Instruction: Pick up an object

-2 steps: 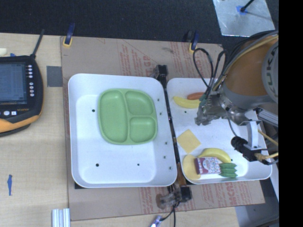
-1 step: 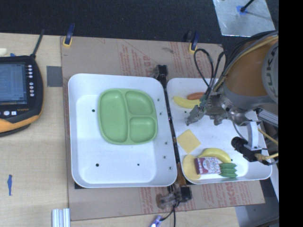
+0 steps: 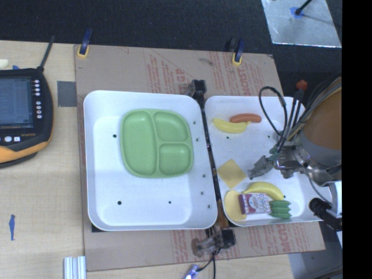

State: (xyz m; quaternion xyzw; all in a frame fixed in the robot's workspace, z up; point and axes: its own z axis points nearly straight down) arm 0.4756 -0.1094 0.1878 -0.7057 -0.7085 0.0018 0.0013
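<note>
The gripper hovers low in the right bin, at centre right of the frame, grasping nothing; whether it is released or clenched I cannot tell. A banana lies just below it

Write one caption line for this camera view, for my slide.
Robot arm's tool hangs over the right bin near toy food, beside a green divided plate in the left bin.

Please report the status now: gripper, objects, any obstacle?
Gripper low in right bin, nothing visibly held. Yellow slice beside it, banana just below. Green plate in left bin.
</note>
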